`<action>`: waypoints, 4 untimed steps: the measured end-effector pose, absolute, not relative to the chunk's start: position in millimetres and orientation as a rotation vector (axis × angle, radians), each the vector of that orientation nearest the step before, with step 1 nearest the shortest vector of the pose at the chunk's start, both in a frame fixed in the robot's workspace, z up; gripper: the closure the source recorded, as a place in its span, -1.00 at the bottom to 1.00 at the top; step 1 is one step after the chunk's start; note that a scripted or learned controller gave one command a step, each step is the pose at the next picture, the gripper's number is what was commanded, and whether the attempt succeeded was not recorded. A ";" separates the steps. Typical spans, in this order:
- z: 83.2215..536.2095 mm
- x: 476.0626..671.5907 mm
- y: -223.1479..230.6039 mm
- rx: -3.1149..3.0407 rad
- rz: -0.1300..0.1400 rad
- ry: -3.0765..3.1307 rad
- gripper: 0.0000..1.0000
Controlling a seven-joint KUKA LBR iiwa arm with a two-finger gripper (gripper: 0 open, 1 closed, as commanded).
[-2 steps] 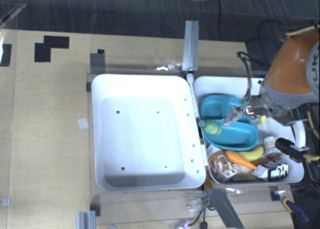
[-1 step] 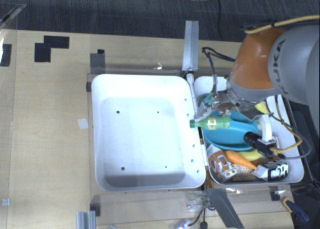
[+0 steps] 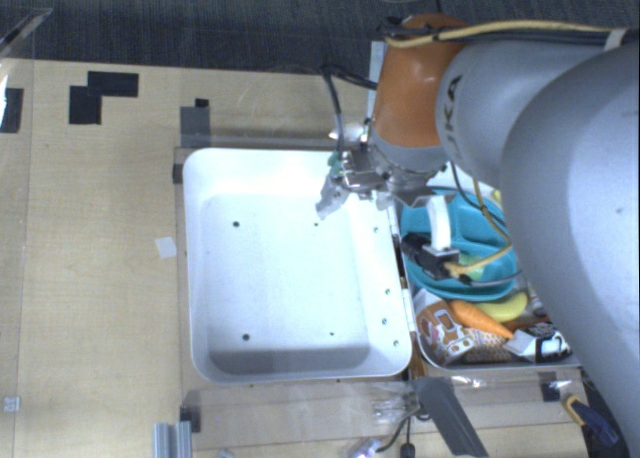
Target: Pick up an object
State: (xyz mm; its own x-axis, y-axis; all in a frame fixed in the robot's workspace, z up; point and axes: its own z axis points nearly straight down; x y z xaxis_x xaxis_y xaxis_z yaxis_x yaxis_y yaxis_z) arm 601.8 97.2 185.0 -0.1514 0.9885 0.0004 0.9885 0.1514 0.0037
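My gripper (image 3: 330,198) hangs over the far right corner of the left white bin (image 3: 215,346), close to the wall shared with the right bin. I see nothing held in it. The right bin (image 3: 470,361) holds a blue bowl (image 3: 480,246), an orange carrot (image 3: 480,321), a yellow banana-like piece (image 3: 510,306), a brown printed packet (image 3: 445,334) and a small black and white item (image 3: 540,344). The arm covers most of that bin.
The grey arm with its orange band (image 3: 410,96) fills the right side and reaches in over the right bin. Black marker shapes (image 3: 100,94) lie on the wooden bench at the far left. Metal brackets (image 3: 195,126) stand at the bin corners.
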 end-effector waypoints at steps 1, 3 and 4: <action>88.0 661.3 118.5 1.997 0.013 2.422 -1.00; 88.8 628.2 173.7 2.256 0.015 2.182 -1.00; 88.8 628.1 173.6 2.256 0.015 2.182 -1.00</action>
